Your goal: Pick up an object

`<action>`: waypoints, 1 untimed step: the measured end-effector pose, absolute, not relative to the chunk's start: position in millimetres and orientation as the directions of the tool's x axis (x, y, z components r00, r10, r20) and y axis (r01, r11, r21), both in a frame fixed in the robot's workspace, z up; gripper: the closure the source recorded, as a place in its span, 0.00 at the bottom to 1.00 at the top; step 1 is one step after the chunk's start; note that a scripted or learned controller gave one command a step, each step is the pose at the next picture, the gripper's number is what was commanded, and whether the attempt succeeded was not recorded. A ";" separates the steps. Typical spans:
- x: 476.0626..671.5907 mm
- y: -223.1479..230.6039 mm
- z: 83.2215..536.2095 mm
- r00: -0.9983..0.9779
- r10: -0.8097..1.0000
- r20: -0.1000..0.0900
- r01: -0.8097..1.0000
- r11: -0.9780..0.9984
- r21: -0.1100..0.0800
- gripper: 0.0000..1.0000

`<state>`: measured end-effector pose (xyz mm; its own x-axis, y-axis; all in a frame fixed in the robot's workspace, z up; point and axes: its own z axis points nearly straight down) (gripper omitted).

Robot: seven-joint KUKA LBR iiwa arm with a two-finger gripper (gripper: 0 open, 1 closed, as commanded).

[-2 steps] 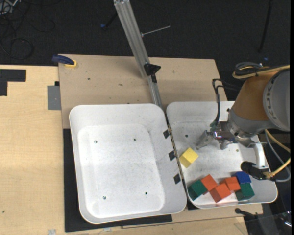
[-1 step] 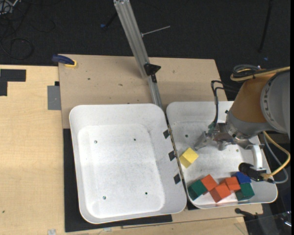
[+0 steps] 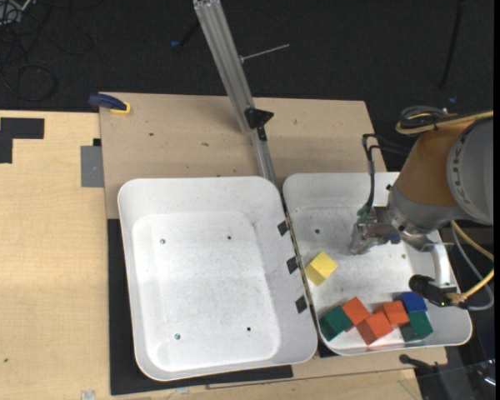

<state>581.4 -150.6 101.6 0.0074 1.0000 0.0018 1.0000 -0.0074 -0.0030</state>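
Note:
In the right bin [image 3: 333, 192] a yellow block [image 3: 322, 268] lies near the left wall. A cluster sits at the bin's front: a green block [image 3: 335, 321], orange blocks [image 3: 356, 310] [image 3: 376, 327] [image 3: 395, 312], a blue block [image 3: 414, 302] and a dark green block [image 3: 417, 327]. My gripper [image 3: 364, 240] hangs low over the bin's middle, to the right of the yellow block and behind the cluster. I see no block between its tips. The grey arm with its orange band [image 3: 429, 173] covers the bin's right side.
The left bin [image 3: 137, 202] lies beside the right one, with black clips [image 3: 290, 264] along the shared wall. A slanted aluminium rail [image 3: 231, 73] rises behind the bins. Cables [image 3: 462, 286] hang by the right bin's edge. A blue-yellow clamp [image 3: 110, 102] rests at the board's far left corner.

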 end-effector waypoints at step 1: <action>577.2 -159.9 156.4 0.004 1.000 -0.001 1.000 -0.004 0.002 1.00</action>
